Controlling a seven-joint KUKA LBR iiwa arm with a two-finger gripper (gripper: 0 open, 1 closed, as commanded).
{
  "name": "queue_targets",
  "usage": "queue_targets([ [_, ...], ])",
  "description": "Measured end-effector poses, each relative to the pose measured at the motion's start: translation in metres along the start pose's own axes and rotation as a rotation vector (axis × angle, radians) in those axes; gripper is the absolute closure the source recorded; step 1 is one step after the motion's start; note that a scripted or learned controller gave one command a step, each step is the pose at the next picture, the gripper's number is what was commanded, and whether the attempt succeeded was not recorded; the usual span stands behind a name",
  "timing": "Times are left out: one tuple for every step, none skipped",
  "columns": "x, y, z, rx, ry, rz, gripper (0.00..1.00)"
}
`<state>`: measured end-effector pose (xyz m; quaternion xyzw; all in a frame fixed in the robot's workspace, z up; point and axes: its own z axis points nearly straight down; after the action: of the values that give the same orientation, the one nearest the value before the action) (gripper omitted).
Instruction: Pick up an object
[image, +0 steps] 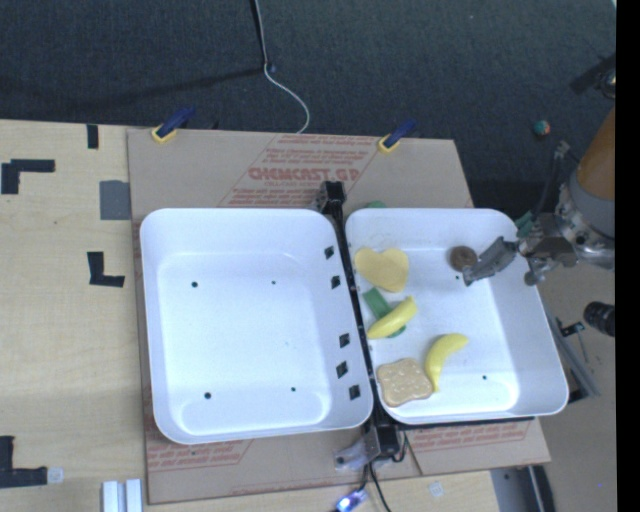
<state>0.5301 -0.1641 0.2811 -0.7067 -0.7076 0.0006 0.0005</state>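
Right now your two-finger gripper, jaws state unclear, hovers right of the pale yellow heart-shaped piece.

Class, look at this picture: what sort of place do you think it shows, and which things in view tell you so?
Probably a robotics lab bench set up for grasping trials. Two white bins sit side by side on a cardboard sheet held by clamps, a robot's tool reaches over the right bin, and small toy foods like a banana lie inside.

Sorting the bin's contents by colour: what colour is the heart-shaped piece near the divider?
Pale yellow; the heart-shaped piece shows in the camera view.
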Motion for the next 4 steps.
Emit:
queue_targets([
  [-0.014, 0.004, -0.264, -0.020, -0.007, 0.000, 0.00],
  [-0.013, 0.005, -0.264, -0.003, -0.003, 0.001, 1.00],
  [0.083, -0.034, -0.179, 0.009, 0.003, -0.008, 1.00],
  [0.128, -0.011, -0.055, 0.013, 0.002, -0.004, 1.00],
])
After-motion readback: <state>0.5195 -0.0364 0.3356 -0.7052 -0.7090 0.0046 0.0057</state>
